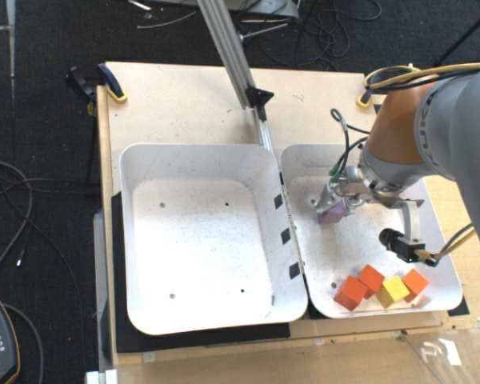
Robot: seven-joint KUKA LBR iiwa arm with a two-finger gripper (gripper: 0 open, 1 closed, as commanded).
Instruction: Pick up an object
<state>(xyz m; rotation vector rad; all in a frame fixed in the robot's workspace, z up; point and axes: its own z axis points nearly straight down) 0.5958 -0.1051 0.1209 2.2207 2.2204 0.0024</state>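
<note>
Camera view: our gripper (336,202) sits low over the small purple block (333,212); grip state indiscernible, lift seemingly not yet made.

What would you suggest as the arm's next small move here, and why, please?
Probably a short, straight lift. The gripper sits low in the right bin with a small purple block at its tip, apparently between the fingers, though the grasp is hard to confirm. Raising it slightly would show whether the block comes along. The orange and yellow blocks lie clear of it, near the front edge.
</note>
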